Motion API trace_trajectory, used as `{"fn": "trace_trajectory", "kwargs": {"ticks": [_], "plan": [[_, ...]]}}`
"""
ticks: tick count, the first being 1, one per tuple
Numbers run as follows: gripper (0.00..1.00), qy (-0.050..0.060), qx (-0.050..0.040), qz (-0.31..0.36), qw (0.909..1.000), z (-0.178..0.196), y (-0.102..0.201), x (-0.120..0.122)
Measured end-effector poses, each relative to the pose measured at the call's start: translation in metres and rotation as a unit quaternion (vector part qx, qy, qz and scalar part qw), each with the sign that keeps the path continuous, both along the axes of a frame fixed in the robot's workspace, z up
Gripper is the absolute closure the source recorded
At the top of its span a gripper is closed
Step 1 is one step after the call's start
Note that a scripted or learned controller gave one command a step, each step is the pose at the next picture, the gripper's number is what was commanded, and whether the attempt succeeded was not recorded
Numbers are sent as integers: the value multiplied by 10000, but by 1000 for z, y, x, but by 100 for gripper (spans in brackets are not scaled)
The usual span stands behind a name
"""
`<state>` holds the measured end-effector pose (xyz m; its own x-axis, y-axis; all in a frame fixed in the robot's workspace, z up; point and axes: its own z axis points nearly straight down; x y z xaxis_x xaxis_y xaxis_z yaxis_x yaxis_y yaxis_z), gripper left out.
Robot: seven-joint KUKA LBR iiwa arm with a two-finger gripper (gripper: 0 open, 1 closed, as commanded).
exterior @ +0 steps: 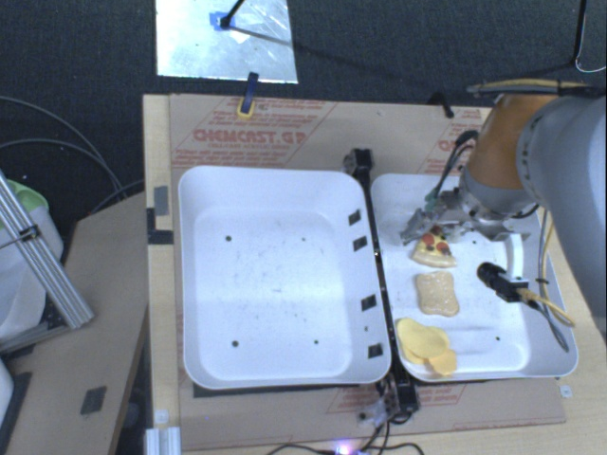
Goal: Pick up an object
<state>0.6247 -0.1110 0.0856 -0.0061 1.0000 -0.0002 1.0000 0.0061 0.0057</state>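
Pizza slice (433, 249), a small toy one with red dots on top, lies flat in the right bin (488, 335), at about 10 o'clock from the middle of that bin. I judge it to be the object of this try, because the tool (421, 224) hangs very close to it, just at its 11 o'clock edge. Contact between the two is not possible to confirm from this slanted view. Whether the tool is released or clenched I also cannot tell, since the wrist covers much of it, and nothing is visibly lifted.

The arm (531, 150) reaches in from 3 o'clock and bends down over the far side of the bin. This is probably why the tool meets the slice at its edge and not over its centre.

Two other things lie in the same bin. A piece of toast (437, 294) is just beside the slice at its 6 o'clock, apart from it by a narrow gap. A yellow piece (427, 346) rests further toward 6 o'clock, near the bin corner. All three sit in a column along the wall next to the left bin (275, 282). So a low approach has little room on the 9 o'clock side.

Both bins stand side by side on the worktop (275, 136).

The slice is thin and flat, so I think the grasp can slip easily.
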Motion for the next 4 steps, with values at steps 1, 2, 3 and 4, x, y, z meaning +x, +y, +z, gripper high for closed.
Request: {"fn": "trace_trajectory", "kwargs": {"ticks": [1, 2, 3, 4], "plan": [[0, 42, 6, -27, 10000, -2, 8, -49], [100, 11, 2, -21, 10000, 10, 7, -46], [0, 13, 2, -20, 10000, 9, 7, -46], [0, -3, 1, 6, 10000, -1, 29, 9]]}}
